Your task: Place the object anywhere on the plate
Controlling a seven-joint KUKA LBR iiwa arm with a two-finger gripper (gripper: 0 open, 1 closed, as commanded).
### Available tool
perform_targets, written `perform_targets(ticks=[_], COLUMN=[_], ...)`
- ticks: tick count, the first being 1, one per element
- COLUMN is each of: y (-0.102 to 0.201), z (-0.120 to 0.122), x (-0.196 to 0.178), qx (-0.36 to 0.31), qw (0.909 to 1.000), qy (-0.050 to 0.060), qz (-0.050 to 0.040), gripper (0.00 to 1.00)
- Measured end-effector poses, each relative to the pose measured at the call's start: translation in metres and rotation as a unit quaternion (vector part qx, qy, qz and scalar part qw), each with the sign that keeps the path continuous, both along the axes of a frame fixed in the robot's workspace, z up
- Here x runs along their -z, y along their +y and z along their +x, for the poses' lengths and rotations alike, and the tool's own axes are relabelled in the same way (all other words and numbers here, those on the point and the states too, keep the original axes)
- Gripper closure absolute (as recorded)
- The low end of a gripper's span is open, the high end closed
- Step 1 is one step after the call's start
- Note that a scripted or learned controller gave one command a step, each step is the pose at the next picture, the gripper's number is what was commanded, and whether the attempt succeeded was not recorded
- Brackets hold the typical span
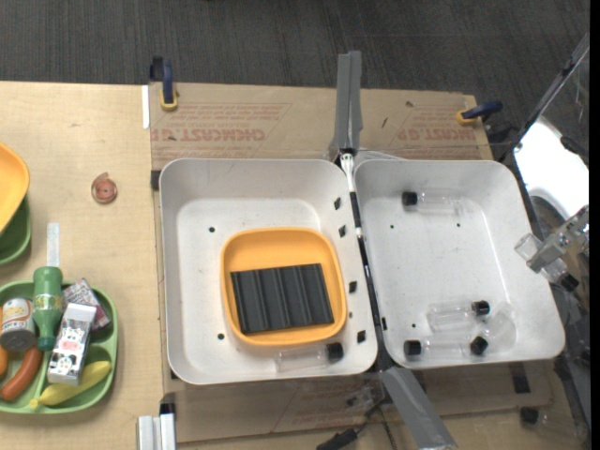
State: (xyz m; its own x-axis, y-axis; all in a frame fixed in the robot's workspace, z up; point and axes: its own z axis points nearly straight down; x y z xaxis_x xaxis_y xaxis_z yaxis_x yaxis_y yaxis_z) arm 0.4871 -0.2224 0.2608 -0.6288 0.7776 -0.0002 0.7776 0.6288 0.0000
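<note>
An orange plate (246,251) sits in the left bin (187,204). A dark grey ribbed slab (281,298) lies flat on the plate and covers most of its lower half. My gripper (550,250) hangs at the right rim of the right bin (441,251), far from the plate, and I see nothing held in it.
Clear small bottles with black caps lie in the right bin: one near the back (431,200) and two at the front (455,319) (492,331). A green tray of toy food (56,345) stands on the wooden table to the left.
</note>
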Motion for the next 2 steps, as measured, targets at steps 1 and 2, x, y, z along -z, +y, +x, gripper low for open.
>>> perform_targets(ticks=[1, 2], y=[0.0, 0.0], z=[0.07, 0.003], x=[-0.103, -0.181], qx=[-0.07, -0.213], qw=[0.9976, 0.977], qy=[-0.001, -0.002], qz=[-0.0007, -0.0013], gripper=[1.0, 1.0])
